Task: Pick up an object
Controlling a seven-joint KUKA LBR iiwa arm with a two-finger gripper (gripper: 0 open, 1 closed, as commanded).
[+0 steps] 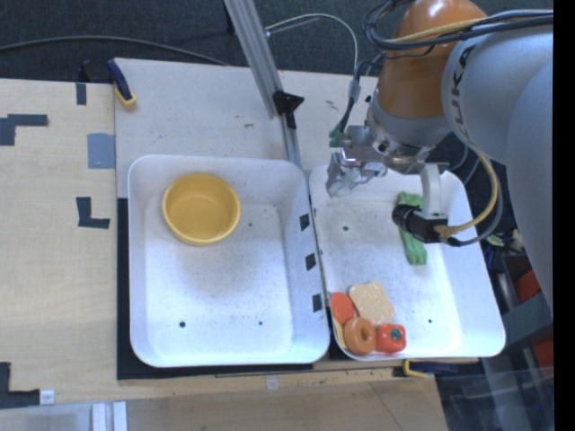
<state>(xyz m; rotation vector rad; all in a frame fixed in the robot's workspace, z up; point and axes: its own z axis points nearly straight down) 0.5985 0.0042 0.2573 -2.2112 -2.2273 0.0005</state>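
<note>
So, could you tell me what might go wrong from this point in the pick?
1. The gripper hovers over the top left corner of the right white bin, where nothing lies under it; closing here would probably grab nothing.
2. The tan bread slice, orange ring and red tomato toy sit bunched against the near rim, so a grasp there may nudge neighbours or hit the wall.

Yellow bowl [201, 207], white bins [144, 268], green object [414, 241], orange ring [360, 336].
</note>
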